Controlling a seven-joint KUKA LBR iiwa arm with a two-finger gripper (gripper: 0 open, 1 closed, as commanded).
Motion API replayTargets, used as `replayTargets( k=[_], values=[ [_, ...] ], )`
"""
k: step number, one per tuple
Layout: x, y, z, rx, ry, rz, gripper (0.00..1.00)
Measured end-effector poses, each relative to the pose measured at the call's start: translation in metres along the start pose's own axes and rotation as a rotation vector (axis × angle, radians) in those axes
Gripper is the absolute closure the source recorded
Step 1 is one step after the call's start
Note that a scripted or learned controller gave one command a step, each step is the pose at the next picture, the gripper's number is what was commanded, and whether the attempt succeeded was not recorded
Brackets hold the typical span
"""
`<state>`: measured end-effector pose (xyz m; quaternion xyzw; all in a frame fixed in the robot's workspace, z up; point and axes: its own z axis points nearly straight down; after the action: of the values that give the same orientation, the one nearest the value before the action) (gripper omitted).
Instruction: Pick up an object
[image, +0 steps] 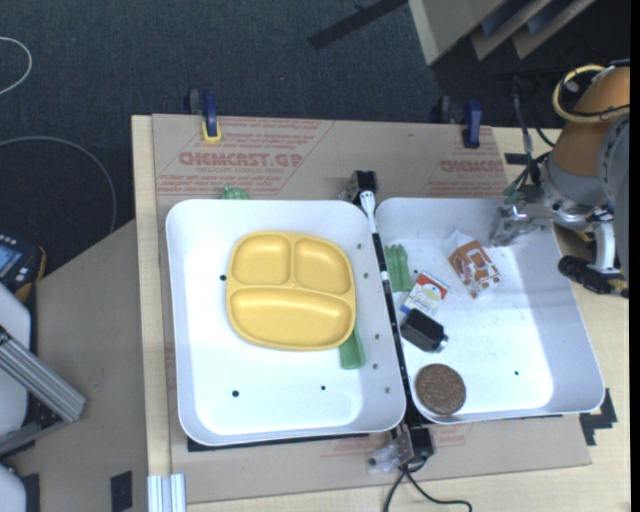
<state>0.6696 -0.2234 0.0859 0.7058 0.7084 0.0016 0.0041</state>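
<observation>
The right bin (560, 350) holds several small objects. An orange-and-white snack packet (474, 266) lies near its back. A small red-and-white card (426, 292), a black block (422, 331) and a brown round disc (440, 388) sit toward its left and front. A green strip (398, 268) lies along its left wall. My gripper (510, 221) hangs at the bin's back right, just above and right of the snack packet, with nothing visibly held. In the left bin (200, 380) rests a yellow divided plate (292, 290), with a green piece (352, 351) poking out from under its right edge.
The grey arm with its orange band (590, 130) comes in from the upper right over the bench edge. A small green item (233, 193) lies on the cardboard behind the left bin. Blue clamps (209, 112) stand at the board's back edge.
</observation>
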Motion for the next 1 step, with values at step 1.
replayTargets(
  k=[1],
  values=[
    [-0.0003,-0.0014,-0.0112,0.001,-0.001,0.001,1.0]
  ],
)
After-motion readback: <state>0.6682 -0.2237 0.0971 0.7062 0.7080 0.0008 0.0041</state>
